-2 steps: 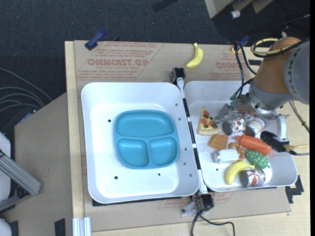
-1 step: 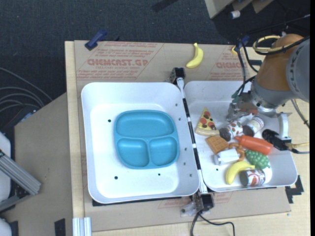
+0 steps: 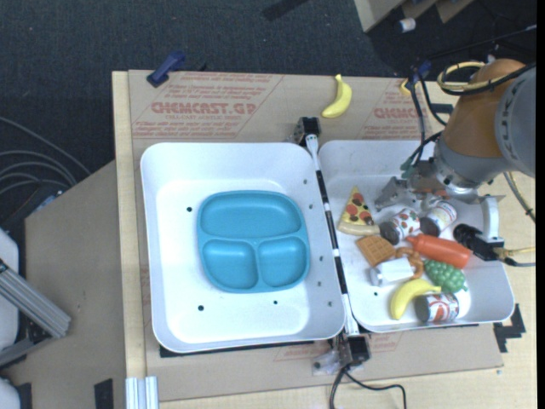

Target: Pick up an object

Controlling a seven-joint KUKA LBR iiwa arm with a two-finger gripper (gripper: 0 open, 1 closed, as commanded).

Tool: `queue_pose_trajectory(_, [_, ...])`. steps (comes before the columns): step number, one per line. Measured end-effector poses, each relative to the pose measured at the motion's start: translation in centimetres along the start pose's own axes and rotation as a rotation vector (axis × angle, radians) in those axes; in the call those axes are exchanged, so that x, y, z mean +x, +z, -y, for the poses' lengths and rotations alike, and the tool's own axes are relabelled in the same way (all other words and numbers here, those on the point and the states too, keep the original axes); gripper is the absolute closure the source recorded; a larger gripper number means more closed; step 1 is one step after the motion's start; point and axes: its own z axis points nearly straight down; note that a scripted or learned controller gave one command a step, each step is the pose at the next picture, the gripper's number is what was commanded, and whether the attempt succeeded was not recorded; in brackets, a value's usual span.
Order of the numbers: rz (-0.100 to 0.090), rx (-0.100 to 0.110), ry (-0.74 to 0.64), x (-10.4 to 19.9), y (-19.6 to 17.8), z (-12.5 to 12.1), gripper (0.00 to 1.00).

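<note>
A smooth blue three-part tray (image 3: 252,250) lies in the left bin (image 3: 162,228). The right bin (image 3: 494,292) holds toy pizza (image 3: 356,214), carrot (image 3: 439,248) and banana (image 3: 410,295). The tool (image 3: 419,192) hangs above them; its grip cannot be told.

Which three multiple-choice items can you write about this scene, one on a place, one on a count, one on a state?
1. Where does the blue tray lie?
A. left bin
B. right bin
C. on the bare board

2. How many bananas show?
A. one
B. two
C. four

3. How does the pizza slice lie?
A. flat on the bin floor
B. lifted in the air
C. on the blue tray

Answers:
1 A: the tray sits in the left bin.
2 B: one banana lies on the board behind the bins, another banana in the right bin.
3 A: the slice rests flat in the right bin.
</note>
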Motion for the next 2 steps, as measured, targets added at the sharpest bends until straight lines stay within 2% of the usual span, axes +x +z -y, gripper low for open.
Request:
queue_pose_trajectory(1, [0.001, -0.002, -0.003, 1.5, 1.0, -5.9, 0.00])
queue_pose_trajectory(2, [0.002, -0.004, -0.004, 1.5, -0.1, -5.9, 1.00])
